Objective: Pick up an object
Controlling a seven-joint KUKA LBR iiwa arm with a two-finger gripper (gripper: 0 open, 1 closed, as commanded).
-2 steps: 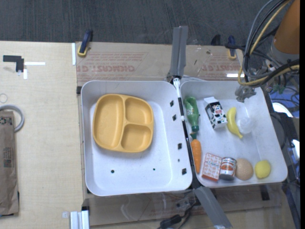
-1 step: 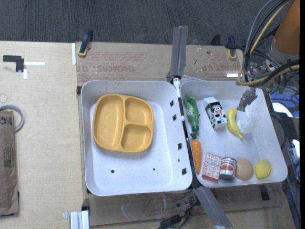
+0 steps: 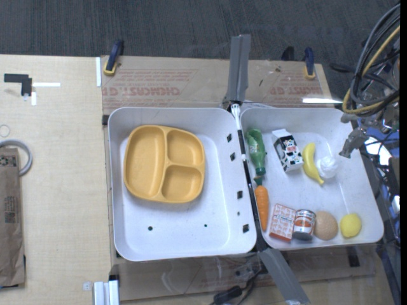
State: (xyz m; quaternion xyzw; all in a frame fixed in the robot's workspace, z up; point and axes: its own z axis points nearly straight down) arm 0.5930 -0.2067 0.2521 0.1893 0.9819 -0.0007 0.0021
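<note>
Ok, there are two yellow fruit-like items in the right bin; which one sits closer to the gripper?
The banana, the long curved one lying mid-bin beside a white crumpled piece. The gripper hangs just to its upper right. The round lemon sits farther off, in the bin's front right corner.

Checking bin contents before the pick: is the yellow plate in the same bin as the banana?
No, the yellow plate lies in the left bin, while the banana lies in the right bin.

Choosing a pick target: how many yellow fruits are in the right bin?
2: a banana mid-bin beside the milk carton, and a lemon at the near right corner. The other items might hide more.
</note>
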